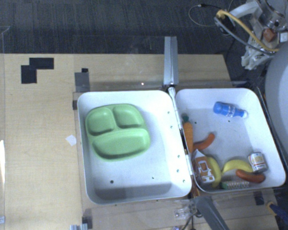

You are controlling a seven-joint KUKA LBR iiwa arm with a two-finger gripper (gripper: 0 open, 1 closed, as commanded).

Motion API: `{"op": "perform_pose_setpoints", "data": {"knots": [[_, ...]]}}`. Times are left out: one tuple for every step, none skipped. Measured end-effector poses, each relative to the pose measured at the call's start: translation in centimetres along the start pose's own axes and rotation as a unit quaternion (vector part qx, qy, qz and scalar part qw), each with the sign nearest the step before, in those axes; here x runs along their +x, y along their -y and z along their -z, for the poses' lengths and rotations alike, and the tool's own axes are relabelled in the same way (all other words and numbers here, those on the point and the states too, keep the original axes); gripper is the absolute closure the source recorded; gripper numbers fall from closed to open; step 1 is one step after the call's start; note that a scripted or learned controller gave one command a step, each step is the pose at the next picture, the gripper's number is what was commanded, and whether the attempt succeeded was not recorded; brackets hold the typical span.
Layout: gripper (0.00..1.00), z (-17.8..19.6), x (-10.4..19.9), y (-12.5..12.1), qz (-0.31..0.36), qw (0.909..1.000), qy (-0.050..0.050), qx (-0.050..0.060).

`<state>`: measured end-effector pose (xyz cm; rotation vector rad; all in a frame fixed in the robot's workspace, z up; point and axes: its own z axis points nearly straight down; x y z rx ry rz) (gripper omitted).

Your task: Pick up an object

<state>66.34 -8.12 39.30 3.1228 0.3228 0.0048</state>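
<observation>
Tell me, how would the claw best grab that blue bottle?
Probably from straight above, closing across the middle of the blue bottle. It lies on its side, alone in the right bin's far part, so both long sides look open to the fingers.

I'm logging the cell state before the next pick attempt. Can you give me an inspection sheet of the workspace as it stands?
Surface: wooden bench with black marks at far left; two white bins side by side.
Job's things: right bin holds a blue bottle, carrot, two sausages, bananas, small can and a small carton, mostly crowded along its near edge and left wall.
Clutter: green divided plate in the left bin.
Gripper: arm at top right, outside the bins; fingers not discernible.
Cables: yellow hose and black cable looped near the wrist.
Surroundings: dark floor beyond the bench; metal post between the bins.
</observation>
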Motion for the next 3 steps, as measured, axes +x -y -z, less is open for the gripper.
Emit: {"op": "perform_pose_setpoints", "data": {"knots": [[1.0, -0.2, -0.1, 2.2, 0.0, 1.0, 0.0, 0.0], [1.0, -2.6, -0.2, -0.3, 0.0, 1.0, 0.0, 0.0], [1.0, 0.0, -0.9, 0.4, 0.001, 1.0, 0.0, 0.001]]}}
